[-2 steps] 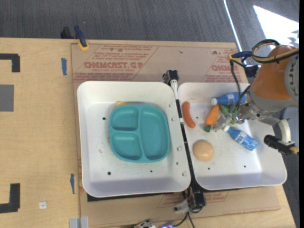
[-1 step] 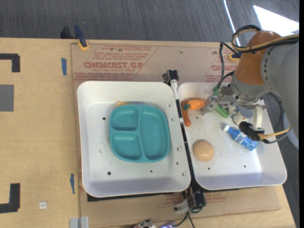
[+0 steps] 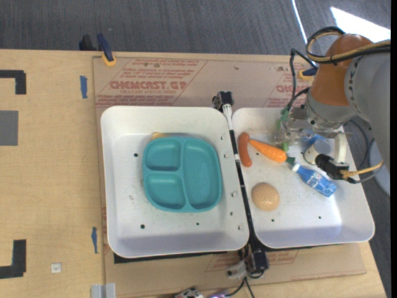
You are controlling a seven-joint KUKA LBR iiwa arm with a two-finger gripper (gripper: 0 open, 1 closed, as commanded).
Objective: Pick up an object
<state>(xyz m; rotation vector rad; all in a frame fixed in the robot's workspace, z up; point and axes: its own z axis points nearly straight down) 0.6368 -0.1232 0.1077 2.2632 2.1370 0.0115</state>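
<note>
Carrot lies just left of the pincer, below its tip, in the right bin; whether the pincer is open or closed I cannot tell. Likely the approach step: next, descend squarely over the carrot and close.

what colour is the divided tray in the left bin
Teal, a blue-green; the divided tray shows clearly in the camera view.

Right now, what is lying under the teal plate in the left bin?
Under the teal plate, a small yellowish edge peeks out at its top left rim. The plate covers the rest, so I cannot tell what it is. Elsewhere around it, the white floor of the left bin shows.
</note>
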